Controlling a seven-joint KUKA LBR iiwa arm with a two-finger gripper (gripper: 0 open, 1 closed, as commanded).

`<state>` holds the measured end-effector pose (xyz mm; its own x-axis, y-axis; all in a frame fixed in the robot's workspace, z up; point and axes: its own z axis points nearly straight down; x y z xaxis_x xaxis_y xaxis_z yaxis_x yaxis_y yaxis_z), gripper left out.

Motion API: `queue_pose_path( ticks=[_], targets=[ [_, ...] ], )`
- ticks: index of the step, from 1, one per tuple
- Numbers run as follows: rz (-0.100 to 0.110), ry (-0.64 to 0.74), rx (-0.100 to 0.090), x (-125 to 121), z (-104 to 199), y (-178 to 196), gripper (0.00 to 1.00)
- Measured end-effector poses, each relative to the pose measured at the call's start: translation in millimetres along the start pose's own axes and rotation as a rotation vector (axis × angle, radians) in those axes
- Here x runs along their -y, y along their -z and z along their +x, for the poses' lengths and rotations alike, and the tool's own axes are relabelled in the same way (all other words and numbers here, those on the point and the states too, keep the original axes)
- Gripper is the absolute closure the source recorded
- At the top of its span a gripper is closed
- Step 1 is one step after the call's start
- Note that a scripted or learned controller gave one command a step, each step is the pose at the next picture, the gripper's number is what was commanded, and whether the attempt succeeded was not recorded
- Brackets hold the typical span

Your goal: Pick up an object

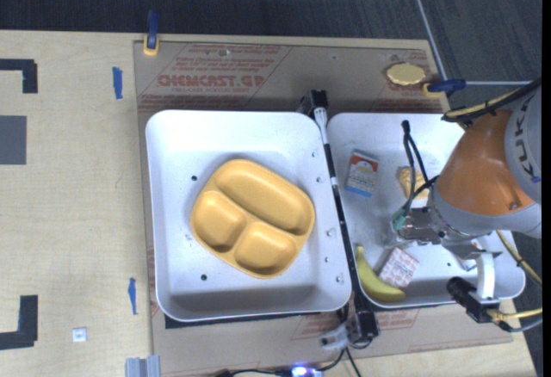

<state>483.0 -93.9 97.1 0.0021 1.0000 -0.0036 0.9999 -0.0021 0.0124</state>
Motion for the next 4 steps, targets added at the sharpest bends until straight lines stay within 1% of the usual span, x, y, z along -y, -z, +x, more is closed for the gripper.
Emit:
queue_pose_path(
  ticks=[1, 2, 4],
  targets=[
    [0.001, 0.000, 0.000, 0.2, 0.1, -0.2, 0.00],
    [0.010, 0.002, -0.004, 3.0, 1.4, -10.9, 0.00],
    [0.009, 0.002, -0.004, 3.0, 1.7, -11.1, 0.00]
  ],
)
